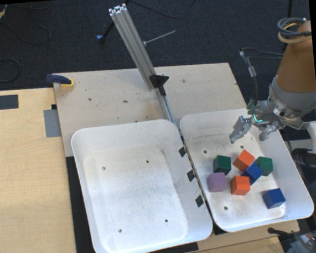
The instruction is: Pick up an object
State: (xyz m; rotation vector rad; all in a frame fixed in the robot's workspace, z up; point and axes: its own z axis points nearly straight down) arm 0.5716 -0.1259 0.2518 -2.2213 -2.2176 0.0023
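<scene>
1. Grey metal two-finger pincer [251,130] hanging over the back part of the right shallow white plastic bin [299,204], fingers spread wide, nothing between them.
2. Grey arm with orange band [298,65] reaching in over the tabletop's right edge.
3. Clustered near the middle of the right bin, just in front of the pincer and apart from it: dark green cube [222,163], purple cube [217,182], orange cube [244,159], second orange cube [240,185], blue cube [254,171], green cube [265,165].
4. Lying alone toward the right bin's front right corner: second blue cube [274,197].
5. Left shallow white plastic bin [88,152] sitting beside the right one, rims touching along the middle.
6. Slanted silver aluminium bar [134,45] rising from the pale tabletop [105,97] behind the bins.
</scene>
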